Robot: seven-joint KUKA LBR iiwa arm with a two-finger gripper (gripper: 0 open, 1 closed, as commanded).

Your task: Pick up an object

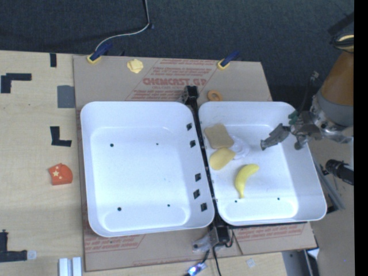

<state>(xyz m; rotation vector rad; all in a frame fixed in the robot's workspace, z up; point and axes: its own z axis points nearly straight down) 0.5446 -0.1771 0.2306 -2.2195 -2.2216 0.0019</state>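
Where the grey arm with its orange band reaches in from the right, the dark two-finger hand (280, 137) hangs over the right shallow white plastic bin (287, 209), its prongs spread apart with nothing between them. To its left in that bin lie a small curved yellow banana (245, 178), a rounded yellow lemon-like piece (221, 158) and a flat tan square block (218, 135), all near the divider. The left shallow white bin (138, 217) sits alongside. Both rest on a brown printed cardboard sheet (172, 80) over a pale wooden counter (29, 154), where a small red object (61, 174) lies. Beyond it, dark blue-grey carpet (230, 16) carries a white cable (129, 34).
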